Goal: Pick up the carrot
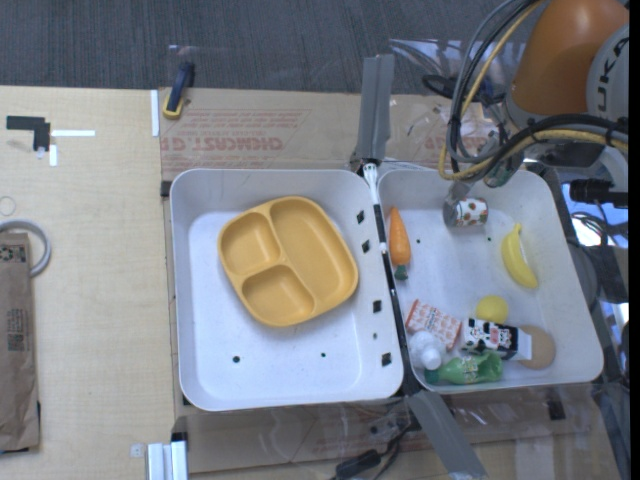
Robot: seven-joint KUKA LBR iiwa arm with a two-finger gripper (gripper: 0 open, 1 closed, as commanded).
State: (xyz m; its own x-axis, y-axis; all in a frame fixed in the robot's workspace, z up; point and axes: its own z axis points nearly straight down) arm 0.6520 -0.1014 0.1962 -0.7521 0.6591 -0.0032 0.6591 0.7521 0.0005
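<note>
Jaw state cannot be told; carrot waits by the divider

Jaws cannot be made out on the gripper (466, 211), which sits near the right bin's (560, 368) far wall. Carrot (399, 238) lies apart against that bin's left wall, probably lodged there, long axis running near-to-far, green end toward the camera, beside 1 yellow plate (288, 260)

Bright, even overhead light; soft shadows only. Faint sheen on the white bins (200, 298), blue glare at three o'clock, slightly soft focus throughout.
</note>
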